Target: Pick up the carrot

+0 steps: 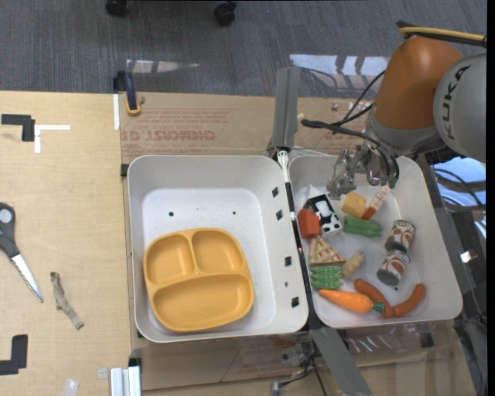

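The carrot (346, 300) I was after lay flat near the right bin's front edge, orange, its green end touching a sausage.

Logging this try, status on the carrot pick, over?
Hand over right bin's far end, nothing seen held. Carrot lying at near end, untouched. Sausages touching its tip.

Floor: a dark grey ribbed carpet (232, 46) is running across the top, with two black chair castors (224, 11) standing on it.
Bench: a pale wooden bench top (62, 209) is lying at the left, and a brown cardboard sheet (193, 128) is covering its middle.
Loose items: grey metal scissors (15, 251) are lying at the left edge.
Light: even light is falling, with soft shadows.
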